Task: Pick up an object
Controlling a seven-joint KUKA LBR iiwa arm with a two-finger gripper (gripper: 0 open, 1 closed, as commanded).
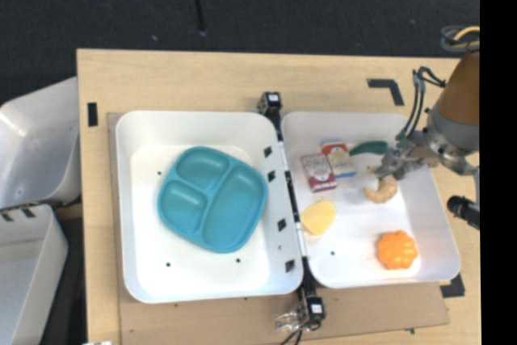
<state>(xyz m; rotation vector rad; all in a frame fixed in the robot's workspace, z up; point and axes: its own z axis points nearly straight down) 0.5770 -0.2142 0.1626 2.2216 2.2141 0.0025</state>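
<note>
Orange round object (396, 250) lies in the right bin (355, 242), close to the near right corner of this bin. A soft yellow piece (318, 217) lies in the same bin on its left side, just beside the wall that meets the left bin (129, 198).

Farther back, near the middle of the right bin, lies a tan lumpy object (381, 190). The gripper (394, 164) is over the far end of this tan object and seems to touch it from above. The camera looks on it from above at a slant, so I cannot tell if the gripper is spread or pressed together, and I do not see anything held in it.

In the far left part of the right bin a small pink carton (318, 172) lies flat, and a little box with a red top (338, 158) is touching it on the right. A dark green item (370, 147) lies just behind, toward the far wall of the right bin.

A blue divided plate (212, 198) rests in the middle of the left bin, well apart from the right bin's things. The grey arm with its orange band (462, 97) comes over the right wall of the right bin.
</note>
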